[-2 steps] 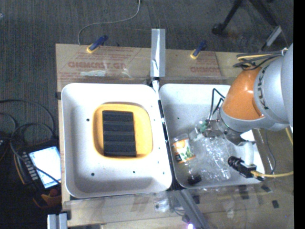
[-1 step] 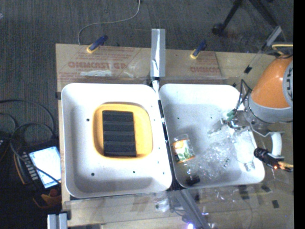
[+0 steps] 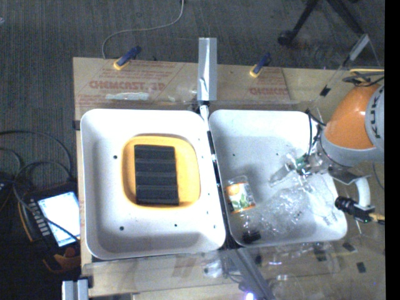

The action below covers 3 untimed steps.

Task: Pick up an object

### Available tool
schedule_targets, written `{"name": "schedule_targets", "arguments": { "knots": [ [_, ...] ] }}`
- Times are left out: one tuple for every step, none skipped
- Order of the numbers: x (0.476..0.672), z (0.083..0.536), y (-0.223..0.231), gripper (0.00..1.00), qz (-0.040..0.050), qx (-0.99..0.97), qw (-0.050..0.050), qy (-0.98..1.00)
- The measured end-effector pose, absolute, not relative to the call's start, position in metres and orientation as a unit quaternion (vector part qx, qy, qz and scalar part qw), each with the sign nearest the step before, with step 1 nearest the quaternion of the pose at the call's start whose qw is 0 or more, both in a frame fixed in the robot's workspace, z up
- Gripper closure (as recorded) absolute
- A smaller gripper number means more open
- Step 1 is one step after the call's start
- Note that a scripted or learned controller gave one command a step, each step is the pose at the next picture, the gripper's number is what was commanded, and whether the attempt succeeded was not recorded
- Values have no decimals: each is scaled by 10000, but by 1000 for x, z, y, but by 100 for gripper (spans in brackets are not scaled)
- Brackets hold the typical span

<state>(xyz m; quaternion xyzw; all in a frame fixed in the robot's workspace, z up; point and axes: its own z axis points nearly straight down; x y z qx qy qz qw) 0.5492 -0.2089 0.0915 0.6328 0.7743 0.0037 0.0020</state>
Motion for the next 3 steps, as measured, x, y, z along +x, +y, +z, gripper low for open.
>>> {"name": "schedule_targets", "arguments": {
  "knots": [
    [550,100,-208,100,49,6326,25,7745],
    [521,92,-202,100,31,5992,113,8005],
    [545,187,-144,100,4,5573,3,8303]
  ]
}}
